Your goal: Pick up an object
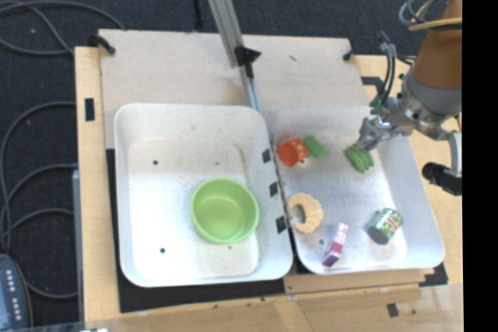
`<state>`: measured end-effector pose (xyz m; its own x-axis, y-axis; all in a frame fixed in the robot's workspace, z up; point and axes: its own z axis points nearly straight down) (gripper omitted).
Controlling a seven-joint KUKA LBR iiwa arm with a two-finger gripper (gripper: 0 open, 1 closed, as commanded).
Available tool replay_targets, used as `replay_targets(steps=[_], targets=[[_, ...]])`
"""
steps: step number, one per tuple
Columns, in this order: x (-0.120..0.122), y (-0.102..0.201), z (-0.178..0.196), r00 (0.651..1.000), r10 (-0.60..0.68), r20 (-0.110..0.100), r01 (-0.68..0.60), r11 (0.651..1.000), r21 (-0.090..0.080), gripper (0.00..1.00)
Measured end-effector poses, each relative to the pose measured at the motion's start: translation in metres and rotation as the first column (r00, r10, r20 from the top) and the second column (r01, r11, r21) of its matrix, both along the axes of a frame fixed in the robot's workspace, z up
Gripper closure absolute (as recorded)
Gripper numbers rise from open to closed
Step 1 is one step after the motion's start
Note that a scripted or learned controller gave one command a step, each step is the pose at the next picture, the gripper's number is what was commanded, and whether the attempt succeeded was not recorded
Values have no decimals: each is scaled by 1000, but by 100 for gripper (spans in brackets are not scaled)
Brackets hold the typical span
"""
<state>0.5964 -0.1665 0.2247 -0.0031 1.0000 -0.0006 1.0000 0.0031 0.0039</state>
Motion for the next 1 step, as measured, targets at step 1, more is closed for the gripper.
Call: replay_targets(steps=[1], targets=[[13, 55, -4, 1000, 0, -3, 0, 1000, 1, 100]])
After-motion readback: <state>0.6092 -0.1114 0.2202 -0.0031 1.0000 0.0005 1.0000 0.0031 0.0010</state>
